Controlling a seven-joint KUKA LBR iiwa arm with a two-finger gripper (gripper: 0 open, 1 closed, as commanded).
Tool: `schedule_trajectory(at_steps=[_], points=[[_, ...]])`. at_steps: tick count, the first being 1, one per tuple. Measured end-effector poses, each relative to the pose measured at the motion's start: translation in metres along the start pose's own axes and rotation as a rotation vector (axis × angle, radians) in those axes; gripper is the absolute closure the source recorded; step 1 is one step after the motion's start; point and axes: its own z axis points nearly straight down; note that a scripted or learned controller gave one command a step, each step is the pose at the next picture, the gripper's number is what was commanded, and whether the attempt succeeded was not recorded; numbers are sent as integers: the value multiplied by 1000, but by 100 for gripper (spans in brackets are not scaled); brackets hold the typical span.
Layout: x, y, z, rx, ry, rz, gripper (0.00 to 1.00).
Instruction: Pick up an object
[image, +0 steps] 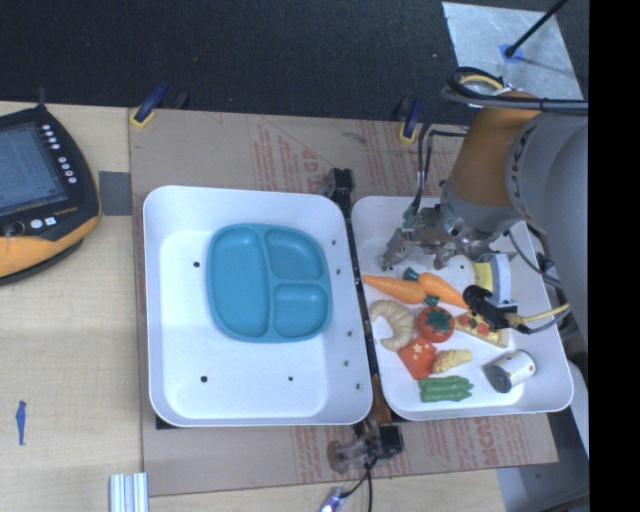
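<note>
A: From the camera above, we see two white bins on the worktop (80, 340). The left bin (170, 300) carries a blue divided tray (268, 282), lying flat near its middle.

B: And the right bin (545, 395) has the toy food. We count an orange carrot (400, 289) with a green tip, lying slantwise; a tan croissant (395, 322) just below it; a red tomato (435, 323) with a green stem beside that; a red pepper (419, 357) touching the tomato's lower edge.

A: Further down we see a small yellow corn (452, 359), a green pod (445, 389) near the front wall, and a grey-and-white cup (509, 370) tipped on its side at the right.

B: The gripper (413, 245) sits low over the far part of the right bin, just above the carrot. We cannot tell its state; nothing shows between its fingers.

A: Agreed. The arm (500, 160) reaches in from the right, its orange band above the wrist.

B: At the far left of the worktop we see a pendant (40, 195) with an orange rim.
</note>
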Motion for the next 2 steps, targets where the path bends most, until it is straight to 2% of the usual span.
schedule_trajectory(at_steps=[1,2], points=[[2,-3,10,-2,2,3,0],[-2,-43,11,-3,2,0,0]])
